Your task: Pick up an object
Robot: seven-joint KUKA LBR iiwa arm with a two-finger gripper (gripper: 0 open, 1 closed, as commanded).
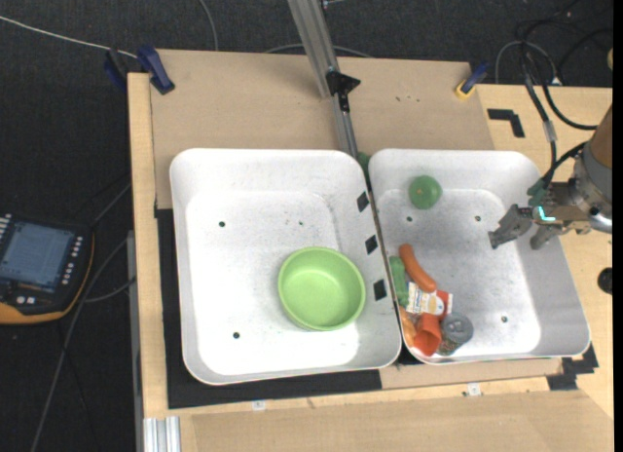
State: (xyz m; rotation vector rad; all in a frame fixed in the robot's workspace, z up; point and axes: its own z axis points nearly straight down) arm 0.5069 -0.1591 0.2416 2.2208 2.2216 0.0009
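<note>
The right bin [516, 172] holds a green ball [423, 191] near its back left. Along its left front lie an orange sausage-shaped piece [416, 266], a red and white packet [426, 303], an orange piece [422, 340] and a grey round piece [456, 327], bunched together. A light green bowl [321, 287] stands upright in the left bin [209, 207]. My gripper [523, 236] hangs over the right side of the right bin, open, with nothing between its fingers. It is well to the right of the ball and the bunched items.
A metal pole [311, 26] slants down from the top to the gap between the bins. Black clips [370, 243] line the shared wall. Cables [545, 80] run at the back right. A handheld pendant [37, 263] lies off the bench at left.
</note>
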